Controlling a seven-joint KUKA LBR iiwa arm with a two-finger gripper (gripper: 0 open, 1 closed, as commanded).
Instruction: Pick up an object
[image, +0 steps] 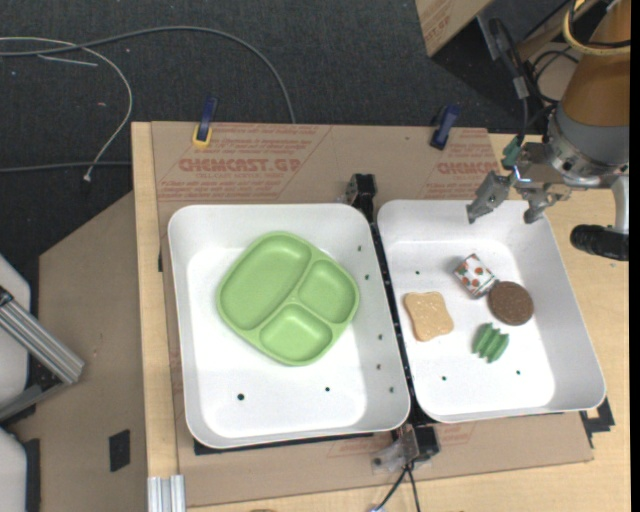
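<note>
My gripper (512, 203) hangs over the far edge of the right bin (560, 385), its two fingers spread apart with nothing between them. Below it in that bin lie a small white and red box (473, 274), a round brown cookie-like disc (510, 303), a slice of toast (428, 315) and a green pea pod (490, 342). The box is the nearest of them, a short way toward the front from the fingertips.
The left bin (200, 390) holds a green divided plate (288, 297). A black clamp (361, 188) sits at the far end of the seam between the bins. Blue clips (445, 126) pin the cardboard base along its far edge.
</note>
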